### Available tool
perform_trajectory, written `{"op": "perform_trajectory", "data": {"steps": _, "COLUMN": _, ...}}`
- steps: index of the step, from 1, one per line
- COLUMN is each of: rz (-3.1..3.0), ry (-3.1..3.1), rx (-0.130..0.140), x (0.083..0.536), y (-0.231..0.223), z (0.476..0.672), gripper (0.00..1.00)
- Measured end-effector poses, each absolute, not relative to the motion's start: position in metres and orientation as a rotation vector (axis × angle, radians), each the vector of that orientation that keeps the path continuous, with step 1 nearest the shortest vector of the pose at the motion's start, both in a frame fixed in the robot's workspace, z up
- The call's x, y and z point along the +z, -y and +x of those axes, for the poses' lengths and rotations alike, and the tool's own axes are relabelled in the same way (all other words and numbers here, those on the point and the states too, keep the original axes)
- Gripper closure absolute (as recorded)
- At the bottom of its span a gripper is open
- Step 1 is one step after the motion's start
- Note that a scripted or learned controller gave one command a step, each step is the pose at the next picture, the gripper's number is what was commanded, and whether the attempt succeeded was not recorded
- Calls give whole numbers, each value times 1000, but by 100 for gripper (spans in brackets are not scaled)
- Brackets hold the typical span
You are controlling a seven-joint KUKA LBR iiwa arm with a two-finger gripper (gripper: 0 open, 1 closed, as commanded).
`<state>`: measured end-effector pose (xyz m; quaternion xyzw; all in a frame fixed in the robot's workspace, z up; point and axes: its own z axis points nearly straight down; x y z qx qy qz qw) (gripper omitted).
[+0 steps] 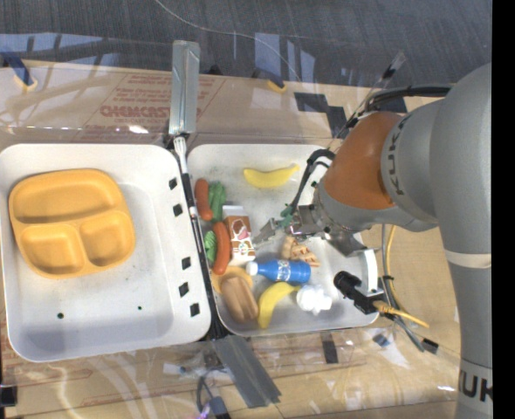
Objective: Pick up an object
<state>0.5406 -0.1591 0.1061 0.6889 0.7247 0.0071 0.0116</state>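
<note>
The right bin [349,160] holds several toy foods. A yellow banana [271,175] lies at its back, and a blue bottle [281,271] lies near the front with a tan snack piece [299,251] just behind it. A second banana [273,303], a bread roll [237,295] and a white lump [314,301] sit along the front wall. A small brown box [238,232] and a red sausage [221,247] are at the left side. My gripper [285,223] hangs low over the bin's middle, right of the brown box and just behind the snack piece, with nothing visibly in it.
The left bin [109,321] holds a yellow divided tray [70,221]. An orange carrot [203,199] and a green piece [216,201] lie by the right bin's left wall. The arm's orange band [362,168] and grey body [458,182] cover the bin's right side.
</note>
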Motion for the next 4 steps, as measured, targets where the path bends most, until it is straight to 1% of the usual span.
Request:
{"op": "perform_trajectory", "data": {"steps": 1, "rz": 2212, "ry": -2203, "rx": 14, "x": 101, "y": 188, "z": 483, "gripper": 0}}
{"op": "perform_trajectory", "data": {"steps": 2, "rz": 2354, "ry": -2053, "rx": 18, "x": 100, "y": 116, "z": 509, "gripper": 0}}
{"op": "perform_trajectory", "data": {"steps": 3, "rz": 2263, "ry": -2151, "rx": 23, "x": 100, "y": 125, "z": 485, "gripper": 0}}
{"op": "perform_trajectory", "data": {"steps": 4, "rz": 2257, "ry": -2150, "rx": 22, "x": 111, "y": 127, "z": 486, "gripper": 100}}
